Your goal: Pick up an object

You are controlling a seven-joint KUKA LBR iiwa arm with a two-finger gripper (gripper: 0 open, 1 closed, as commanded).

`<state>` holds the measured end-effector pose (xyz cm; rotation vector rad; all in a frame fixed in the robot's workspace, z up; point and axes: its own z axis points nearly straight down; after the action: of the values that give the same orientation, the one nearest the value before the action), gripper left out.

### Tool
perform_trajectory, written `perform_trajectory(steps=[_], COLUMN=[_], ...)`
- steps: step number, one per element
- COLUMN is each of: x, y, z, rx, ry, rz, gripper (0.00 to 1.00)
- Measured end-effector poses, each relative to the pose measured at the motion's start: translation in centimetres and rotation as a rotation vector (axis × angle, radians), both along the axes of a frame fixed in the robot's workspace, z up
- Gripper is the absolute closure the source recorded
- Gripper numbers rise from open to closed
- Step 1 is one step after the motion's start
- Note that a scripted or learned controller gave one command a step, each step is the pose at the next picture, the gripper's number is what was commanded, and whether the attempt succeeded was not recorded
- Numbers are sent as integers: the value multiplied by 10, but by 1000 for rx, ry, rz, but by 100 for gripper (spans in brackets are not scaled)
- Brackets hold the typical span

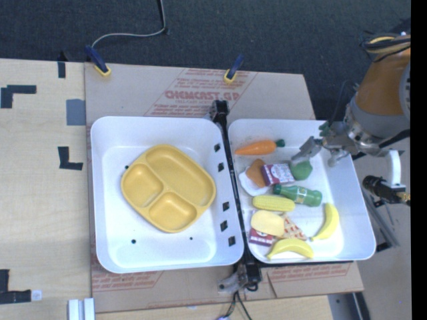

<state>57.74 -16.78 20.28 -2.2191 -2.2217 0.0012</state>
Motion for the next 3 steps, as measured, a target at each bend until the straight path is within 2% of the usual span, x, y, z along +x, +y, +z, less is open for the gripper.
perform_trajectory(steps=[1, 2, 3], x=[77, 76, 77], y=[47, 46, 46], z=[-117, -108, -107], rx=[-1, -3, -4], ry=[-6, -2, -4], rz=[2, 3, 3], gripper=[0, 100, 0])
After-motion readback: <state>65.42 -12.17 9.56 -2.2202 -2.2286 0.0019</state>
